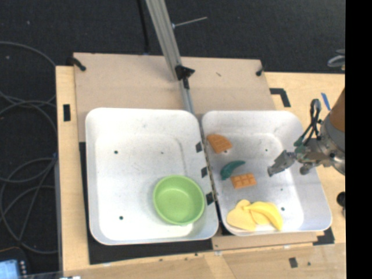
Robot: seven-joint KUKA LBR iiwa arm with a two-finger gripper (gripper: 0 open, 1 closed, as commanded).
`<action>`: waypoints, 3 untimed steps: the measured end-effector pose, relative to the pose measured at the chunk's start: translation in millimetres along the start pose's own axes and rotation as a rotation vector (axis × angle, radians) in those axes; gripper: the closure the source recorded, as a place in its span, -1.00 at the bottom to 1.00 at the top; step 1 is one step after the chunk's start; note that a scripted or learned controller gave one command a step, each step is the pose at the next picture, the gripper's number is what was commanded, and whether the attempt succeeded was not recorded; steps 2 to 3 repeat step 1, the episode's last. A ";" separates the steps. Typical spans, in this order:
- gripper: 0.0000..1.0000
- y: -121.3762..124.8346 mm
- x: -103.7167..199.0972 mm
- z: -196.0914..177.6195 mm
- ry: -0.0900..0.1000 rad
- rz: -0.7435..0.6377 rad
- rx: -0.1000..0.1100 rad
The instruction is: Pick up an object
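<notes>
The hand (278,166) hovers over the right bin's (293,127) bare floor; whether it is open or closed I cannot tell, and it grips nothing. To its left lie an orange waffle piece (243,181), a green pepper (232,168) and an orange bread slice (219,143). Bananas (254,215) rest near the front. The left bin (116,132) holds a green bowl (178,199).

Robot lab: bench (244,86), bins (139,121), loose cables (23,156).

No readable text, labels, numbers or signs anywhere
</notes>
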State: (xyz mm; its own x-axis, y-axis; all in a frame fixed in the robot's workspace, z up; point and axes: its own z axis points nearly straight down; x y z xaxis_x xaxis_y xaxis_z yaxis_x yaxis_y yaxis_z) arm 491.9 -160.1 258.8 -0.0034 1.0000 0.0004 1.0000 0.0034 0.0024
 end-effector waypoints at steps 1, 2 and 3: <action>-1.00 0.0 -0.2 -0.1 0.000 0.002 -0.001; -1.00 0.0 -0.2 -0.1 0.000 0.002 -0.001; -1.00 0.0 -0.2 -0.1 0.000 0.002 -0.001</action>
